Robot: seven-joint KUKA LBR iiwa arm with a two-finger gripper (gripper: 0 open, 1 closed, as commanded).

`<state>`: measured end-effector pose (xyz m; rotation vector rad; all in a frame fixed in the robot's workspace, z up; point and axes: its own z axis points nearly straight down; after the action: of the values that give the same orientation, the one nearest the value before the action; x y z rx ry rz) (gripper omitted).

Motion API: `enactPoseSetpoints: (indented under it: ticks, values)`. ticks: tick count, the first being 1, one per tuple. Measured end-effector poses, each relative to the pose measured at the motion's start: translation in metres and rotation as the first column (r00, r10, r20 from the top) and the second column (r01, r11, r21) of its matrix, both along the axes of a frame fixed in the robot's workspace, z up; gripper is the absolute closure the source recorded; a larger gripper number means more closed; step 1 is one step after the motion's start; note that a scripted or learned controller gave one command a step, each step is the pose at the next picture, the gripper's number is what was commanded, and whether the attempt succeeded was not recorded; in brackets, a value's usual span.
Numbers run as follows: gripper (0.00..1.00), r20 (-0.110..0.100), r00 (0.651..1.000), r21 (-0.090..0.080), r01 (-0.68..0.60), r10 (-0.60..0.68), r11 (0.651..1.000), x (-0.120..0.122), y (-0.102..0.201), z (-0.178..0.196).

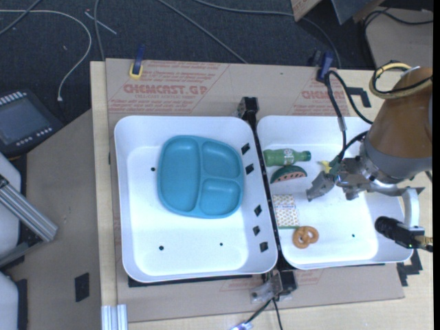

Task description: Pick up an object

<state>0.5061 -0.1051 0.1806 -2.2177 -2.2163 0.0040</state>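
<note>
Your gripper (323, 186) hangs over the right bin (357, 249), nothing visibly between its fingers.
Can't tell if the fingers are spread or pressed together; taking the gripper as landmark: green bottle (287, 157) lies up-left of it; watermelon slice (289, 174) sits just left, close but apart; patterned square (286, 210) lies lower-left; pretzel (305, 236) sits below; blue divided plate (201, 176) rests far left in the left bin (137, 246).
</note>
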Motion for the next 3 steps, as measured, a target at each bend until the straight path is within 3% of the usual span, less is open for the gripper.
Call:
enactPoseSetpoints:
  ticks: [1,2,3]
  values:
    - [0.00,-0.002,1.000,0.001,0.000,0.000,1.000,0.004,0.000,-0.062]
    - [1.00,0.006,1.000,-0.001,0.000,0.000,1.000,0.006,0.000,-0.047]
    - [1.00,0.012,1.000,-0.003,-0.002,0.002,1.000,0.007,0.003,0.016]
